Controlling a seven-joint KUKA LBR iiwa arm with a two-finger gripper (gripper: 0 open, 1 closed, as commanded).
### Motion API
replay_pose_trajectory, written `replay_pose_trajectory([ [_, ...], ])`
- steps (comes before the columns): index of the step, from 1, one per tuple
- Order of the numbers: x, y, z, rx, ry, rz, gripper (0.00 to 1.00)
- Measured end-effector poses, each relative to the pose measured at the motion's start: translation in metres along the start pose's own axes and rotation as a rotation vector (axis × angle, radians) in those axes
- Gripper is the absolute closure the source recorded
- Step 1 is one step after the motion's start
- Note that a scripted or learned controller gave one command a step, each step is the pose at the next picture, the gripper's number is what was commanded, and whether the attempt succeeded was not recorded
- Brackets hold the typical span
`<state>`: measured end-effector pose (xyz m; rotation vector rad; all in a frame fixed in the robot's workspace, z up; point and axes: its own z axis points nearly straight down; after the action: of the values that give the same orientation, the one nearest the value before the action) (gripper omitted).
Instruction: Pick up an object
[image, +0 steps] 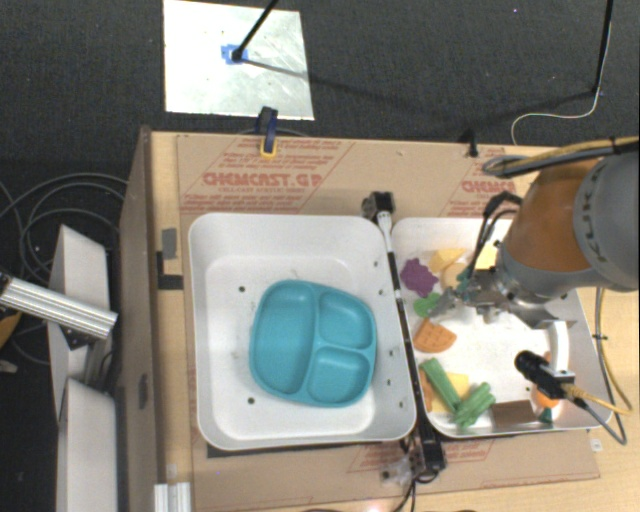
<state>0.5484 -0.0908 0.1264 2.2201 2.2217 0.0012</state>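
Observation:
In the right bin (500, 345) lie several toy food pieces: a purple piece (415, 272), a yellow piece (446, 262), a small green piece (428, 305), an orange slice (434, 337), a green stick (439, 385), a second green piece (476, 403) and a yellow block (459, 380). My gripper (463, 293) is low over the bin's upper left part. It sits just right of the small green piece and below the yellow piece. The wrist hides what lies directly under it.
The left bin (225, 260) holds a teal divided plate (312, 342). A black divider rail (398, 300) runs between the bins. A small orange item (541, 400) lies near the right bin's front right corner. The arm's grey and orange body (560, 235) covers the bin's right side.

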Motion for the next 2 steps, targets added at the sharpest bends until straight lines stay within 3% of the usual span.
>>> replay_pose_trajectory([
  [1,0.005,0.068,0.039,-0.008,-0.003,-0.005,0.00],
  [2,0.004,0.126,0.036,-0.015,-0.004,-0.006,0.00],
])
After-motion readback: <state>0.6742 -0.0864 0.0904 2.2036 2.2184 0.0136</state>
